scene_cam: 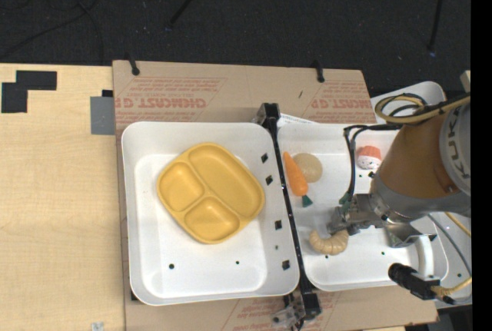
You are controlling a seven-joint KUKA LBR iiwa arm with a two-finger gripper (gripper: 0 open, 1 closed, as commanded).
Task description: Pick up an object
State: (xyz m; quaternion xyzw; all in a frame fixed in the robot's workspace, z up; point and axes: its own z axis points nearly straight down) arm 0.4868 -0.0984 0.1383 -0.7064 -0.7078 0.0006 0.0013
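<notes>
Croissant (329,242) under hand (344,220)

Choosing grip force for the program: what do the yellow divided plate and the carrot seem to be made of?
Yellow divided plate: looks like moulded plastic, smooth and slightly glossy, uniform colour, rounded compartment ridges. Carrot: probably a toy, plastic or perhaps rubber, judging by its flat, even orange and small green tip; hardness cannot be told.

The arm's big orange band (415,160) covers a good chunk of the right bin (330,276) behind the gripper (344,223), whose fingertips are too small to read. A small red-and-white thing (369,157) up behind the gripper is half hidden by the arm, so no telling what it is.
</notes>
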